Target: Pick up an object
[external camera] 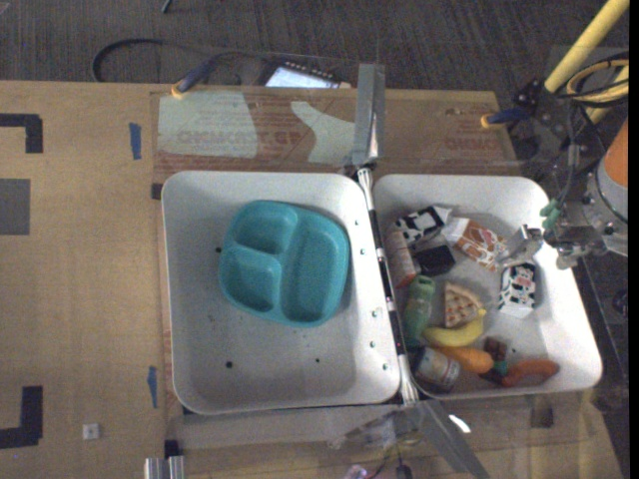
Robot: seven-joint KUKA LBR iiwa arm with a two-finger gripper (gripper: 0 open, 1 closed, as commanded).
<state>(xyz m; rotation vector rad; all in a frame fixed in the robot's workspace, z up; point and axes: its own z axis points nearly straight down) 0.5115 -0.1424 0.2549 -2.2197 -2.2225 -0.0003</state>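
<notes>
The claw (552, 239) hangs over the right bin's (571, 312) edge; finger spacing unclear.

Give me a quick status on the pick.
Pincer at right bin's right edge, nothing seen held. Cow-print carton nearest, just below it. Toy food crowds the bin's left and bottom.

Lab bench (80, 267) — twin bins (190, 297)

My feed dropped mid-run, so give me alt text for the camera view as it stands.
The gripper hangs over the right bin's right side, just above a black-and-white cow-print carton. That bin also holds toy food, including a banana, a pizza slice, a carrot and a green bottle. The left bin holds a teal divided plate.
</notes>
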